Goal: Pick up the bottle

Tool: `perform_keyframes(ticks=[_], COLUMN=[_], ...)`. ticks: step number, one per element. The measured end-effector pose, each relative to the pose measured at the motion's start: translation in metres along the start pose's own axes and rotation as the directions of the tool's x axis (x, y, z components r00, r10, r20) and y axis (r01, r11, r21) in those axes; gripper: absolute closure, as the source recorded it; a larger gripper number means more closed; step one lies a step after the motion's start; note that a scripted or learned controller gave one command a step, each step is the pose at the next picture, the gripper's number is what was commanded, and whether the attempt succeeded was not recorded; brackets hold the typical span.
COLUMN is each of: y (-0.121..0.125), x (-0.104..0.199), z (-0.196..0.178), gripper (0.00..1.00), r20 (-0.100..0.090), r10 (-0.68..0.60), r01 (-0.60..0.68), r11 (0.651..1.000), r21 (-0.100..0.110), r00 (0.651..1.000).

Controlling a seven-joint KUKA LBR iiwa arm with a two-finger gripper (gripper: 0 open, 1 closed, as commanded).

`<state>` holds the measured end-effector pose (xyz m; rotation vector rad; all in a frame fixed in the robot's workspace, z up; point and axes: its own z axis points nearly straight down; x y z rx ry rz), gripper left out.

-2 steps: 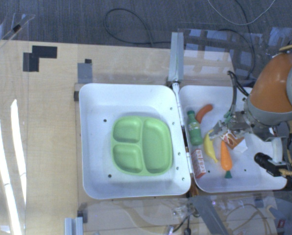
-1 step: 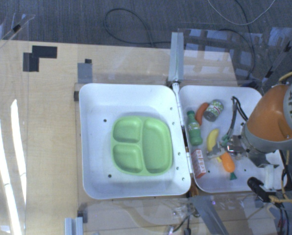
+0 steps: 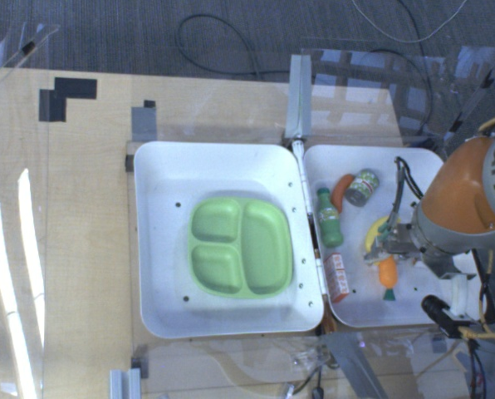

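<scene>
Bottle (image 3: 328,218) is lying along the right bin's (image 3: 414,312) left wall; end effector (image 3: 387,250) is hovering mid-bin by the carrot (image 3: 387,273), can't tell its grip.

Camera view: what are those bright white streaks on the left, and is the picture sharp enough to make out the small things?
Camera view: the streaks look like light glaring off the bench, maybe a clear panel; the white bins are evenly lit with faint shadows; the bottle and can look soft, their labels unreadable.
</scene>
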<state>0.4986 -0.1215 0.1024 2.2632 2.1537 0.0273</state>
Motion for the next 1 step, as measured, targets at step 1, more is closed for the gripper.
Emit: perform_keyframes(ticks=[1], y=[-0.0092], x=[0.0588], z=[-0.1282], gripper=[1.00], r20=[-0.001], r10=[-0.066], r01=[0.066], r11=[0.998], r21=[0.016], r00=[0.998])
